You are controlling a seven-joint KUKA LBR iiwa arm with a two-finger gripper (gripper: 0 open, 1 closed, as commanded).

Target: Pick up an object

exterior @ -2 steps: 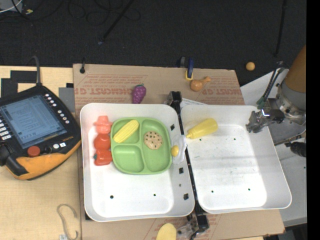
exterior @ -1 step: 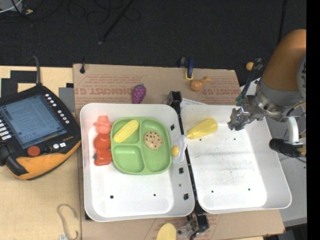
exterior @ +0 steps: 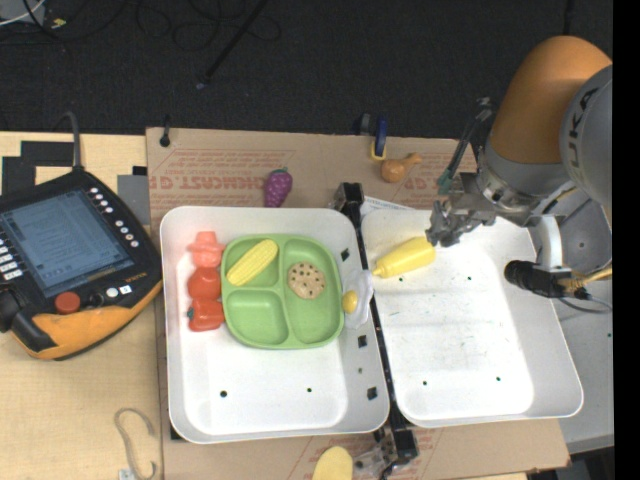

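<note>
Claw (exterior: 446, 230) just right of yellow bottle (exterior: 404, 259), touching. Cannot tell grip. Best: slide left, squeeze bottle middle.

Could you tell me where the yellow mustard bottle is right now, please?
The yellow mustard bottle lies on its side in the right bin, near its upper left corner, just beside the pincer.

A yellow squeeze bottle (exterior: 404, 259) lies on its side in the right bin (exterior: 480, 368), near that bin's upper left corner. Its narrow end points down-left toward the divider between the 2 bins, its wider end up-right. It rests on the white floor, tilted diagonally across the corner.
</note>
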